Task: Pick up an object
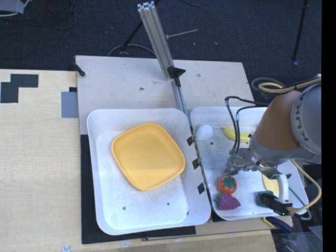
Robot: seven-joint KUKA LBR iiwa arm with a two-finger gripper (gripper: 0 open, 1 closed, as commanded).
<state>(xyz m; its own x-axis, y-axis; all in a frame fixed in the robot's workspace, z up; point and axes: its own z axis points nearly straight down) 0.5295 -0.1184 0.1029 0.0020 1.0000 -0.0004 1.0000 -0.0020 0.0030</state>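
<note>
Claw (234, 167) low in right bin (210, 151); grip state cannot tell. Red strawberry (228, 184) just below it, purple grapes (228, 201) beyond, white ball (204, 132) up-left.

A grey arm (307, 122) is seen, its casing smooth and rounded, with part of a dark maker's lettering visible on the shell. Above the wrist a broad orange band (275, 122) is wrapped around the casing — matte, barrel-shaped. Below it a metallic grey wrist section (262, 159) is fitted, and beneath that darker gripper hardware (236, 164) is mounted. Black cables (231, 114) are looped beside the band, and a yellowish cable (310, 185) is draped lower down — its ends are not made out.
</note>
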